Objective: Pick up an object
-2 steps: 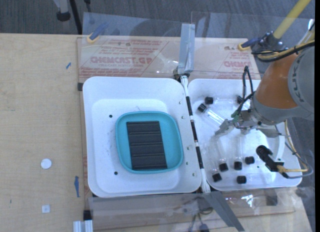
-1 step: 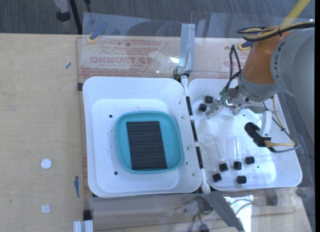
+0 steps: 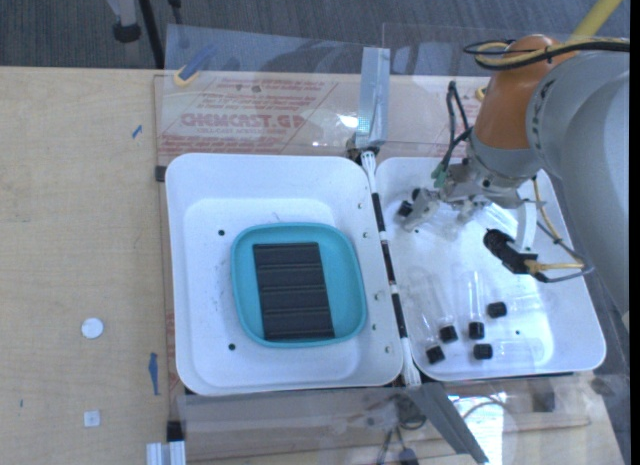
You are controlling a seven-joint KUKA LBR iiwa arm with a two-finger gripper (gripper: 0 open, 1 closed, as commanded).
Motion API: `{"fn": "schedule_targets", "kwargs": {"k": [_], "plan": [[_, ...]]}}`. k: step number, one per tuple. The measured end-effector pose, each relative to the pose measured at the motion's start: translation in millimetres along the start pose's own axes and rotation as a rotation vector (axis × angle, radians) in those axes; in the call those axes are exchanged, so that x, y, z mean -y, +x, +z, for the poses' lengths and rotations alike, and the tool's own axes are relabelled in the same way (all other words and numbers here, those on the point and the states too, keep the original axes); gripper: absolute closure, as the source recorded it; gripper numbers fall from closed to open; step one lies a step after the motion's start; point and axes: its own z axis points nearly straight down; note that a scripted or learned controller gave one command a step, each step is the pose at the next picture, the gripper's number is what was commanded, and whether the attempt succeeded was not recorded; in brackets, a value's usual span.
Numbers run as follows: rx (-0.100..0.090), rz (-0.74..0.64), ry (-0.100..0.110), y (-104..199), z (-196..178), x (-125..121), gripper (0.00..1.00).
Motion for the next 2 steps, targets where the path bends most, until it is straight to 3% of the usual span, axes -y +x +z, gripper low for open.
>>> {"fn": "schedule_targets", "kwargs": {"k": [1,2], "plan": [[0.013,-0.006,-0.020,-1.1,-12.0,-3.3,1.00],[0.014,0.077,-0.050,46.3,-128.1,-2.2,1.00]]}}
